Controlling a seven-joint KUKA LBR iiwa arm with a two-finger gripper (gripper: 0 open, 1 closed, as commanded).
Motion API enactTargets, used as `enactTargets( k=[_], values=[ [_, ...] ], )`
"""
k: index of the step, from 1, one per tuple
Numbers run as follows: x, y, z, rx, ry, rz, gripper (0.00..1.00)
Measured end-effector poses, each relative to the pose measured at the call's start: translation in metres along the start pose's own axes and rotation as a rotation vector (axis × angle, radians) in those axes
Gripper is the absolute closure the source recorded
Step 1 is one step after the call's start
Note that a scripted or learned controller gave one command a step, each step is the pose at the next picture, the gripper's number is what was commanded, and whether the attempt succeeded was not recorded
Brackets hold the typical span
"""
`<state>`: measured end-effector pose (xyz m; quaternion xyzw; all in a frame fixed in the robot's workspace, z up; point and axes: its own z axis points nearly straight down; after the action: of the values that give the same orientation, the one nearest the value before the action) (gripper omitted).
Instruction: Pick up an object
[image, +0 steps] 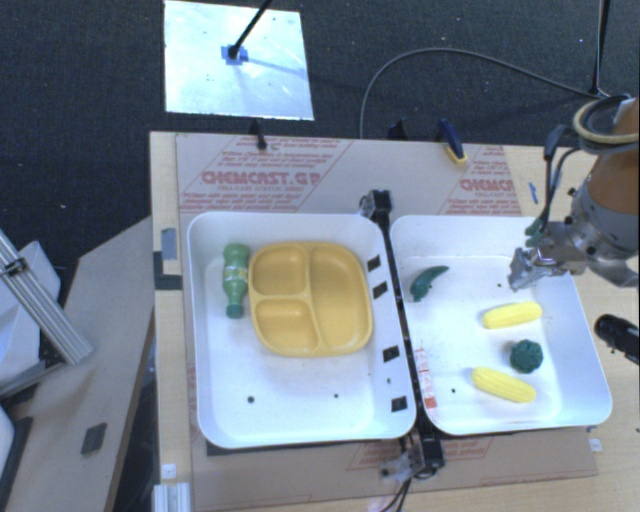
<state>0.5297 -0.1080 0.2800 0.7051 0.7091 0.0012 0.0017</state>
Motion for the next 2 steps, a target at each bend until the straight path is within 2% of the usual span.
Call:
enactTargets(
  k=[1,2],
  values=[
    [0.053,-0.005,0.005,0.003,0.002,-0.004,1.00],
    [0.104,0.010,0.014,0.002,0.002,-0.005,1.00]
  ],
)
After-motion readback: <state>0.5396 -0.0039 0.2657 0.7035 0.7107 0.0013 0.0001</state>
